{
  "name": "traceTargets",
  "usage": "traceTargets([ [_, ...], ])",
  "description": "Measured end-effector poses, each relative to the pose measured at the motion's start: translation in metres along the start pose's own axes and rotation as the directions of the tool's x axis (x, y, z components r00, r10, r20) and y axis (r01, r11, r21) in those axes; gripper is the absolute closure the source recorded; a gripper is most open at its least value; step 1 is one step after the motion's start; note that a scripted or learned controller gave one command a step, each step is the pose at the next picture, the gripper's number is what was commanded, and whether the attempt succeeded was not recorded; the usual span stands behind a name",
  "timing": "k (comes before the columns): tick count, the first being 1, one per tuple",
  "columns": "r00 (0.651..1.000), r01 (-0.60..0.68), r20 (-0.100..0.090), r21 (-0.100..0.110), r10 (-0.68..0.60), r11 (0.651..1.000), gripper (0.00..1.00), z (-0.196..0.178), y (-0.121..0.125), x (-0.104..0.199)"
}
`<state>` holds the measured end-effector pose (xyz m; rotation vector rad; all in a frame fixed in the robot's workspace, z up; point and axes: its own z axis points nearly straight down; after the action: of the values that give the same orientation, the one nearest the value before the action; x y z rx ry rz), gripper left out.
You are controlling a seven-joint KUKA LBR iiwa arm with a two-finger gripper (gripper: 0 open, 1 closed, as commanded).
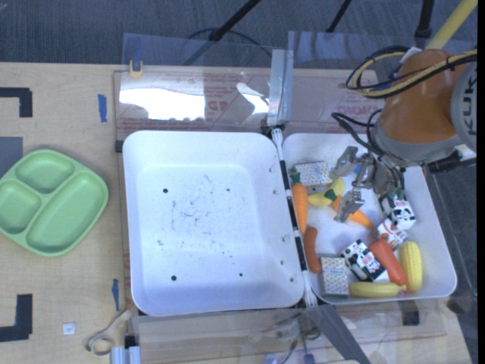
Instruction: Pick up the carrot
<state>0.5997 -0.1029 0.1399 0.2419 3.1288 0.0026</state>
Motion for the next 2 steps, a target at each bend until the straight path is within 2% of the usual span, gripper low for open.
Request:
traceTargets([
  [1, 0.989, 0.151, 0.004, 0.001, -0.151, 0.989, 0.00, 0.053, -0.065, 0.024],
  [2, 0.984, 0.178, 0.005, 0.001, -0.178, 0.984, 0.00, -0.039, -0.028, 0.002],
])
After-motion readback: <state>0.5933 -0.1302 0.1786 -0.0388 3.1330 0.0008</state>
